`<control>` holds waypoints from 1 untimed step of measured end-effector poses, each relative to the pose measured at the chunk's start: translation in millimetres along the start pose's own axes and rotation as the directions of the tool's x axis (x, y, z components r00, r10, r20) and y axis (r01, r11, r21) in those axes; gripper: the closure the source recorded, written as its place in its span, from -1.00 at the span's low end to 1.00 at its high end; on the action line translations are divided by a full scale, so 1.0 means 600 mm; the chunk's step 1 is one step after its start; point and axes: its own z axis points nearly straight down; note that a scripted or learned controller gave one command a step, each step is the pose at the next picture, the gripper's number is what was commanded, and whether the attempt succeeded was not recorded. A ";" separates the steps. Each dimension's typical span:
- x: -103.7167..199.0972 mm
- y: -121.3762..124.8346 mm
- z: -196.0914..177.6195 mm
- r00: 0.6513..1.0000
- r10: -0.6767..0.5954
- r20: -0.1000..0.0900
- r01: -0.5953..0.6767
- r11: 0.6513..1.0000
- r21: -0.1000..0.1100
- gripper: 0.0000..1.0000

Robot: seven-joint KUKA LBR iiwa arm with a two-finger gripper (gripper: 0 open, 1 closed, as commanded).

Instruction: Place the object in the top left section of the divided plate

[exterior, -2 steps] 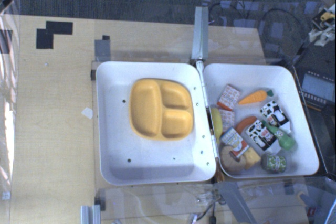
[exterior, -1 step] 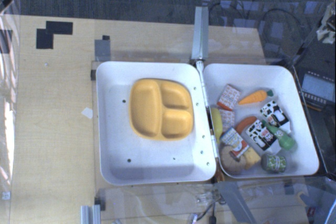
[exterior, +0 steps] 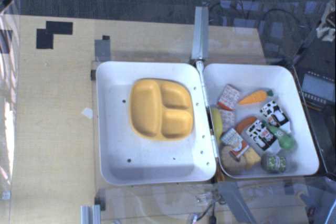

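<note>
Piled toys (exterior: 247, 150) overlap, perhaps hiding 1 cookie's (exterior: 231, 159) edge.

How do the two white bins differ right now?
The left bin holds one yellow divided plate, its sections bare. The right bin holds a heap of small toy foods, including a carrot and a banana. Both are shallow, white and about the same size.
</note>
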 end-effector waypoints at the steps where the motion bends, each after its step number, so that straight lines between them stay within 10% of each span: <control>1: -0.008 -0.008 -0.008 0.989 0.146 0.001 -0.146 0.989 0.003 1.00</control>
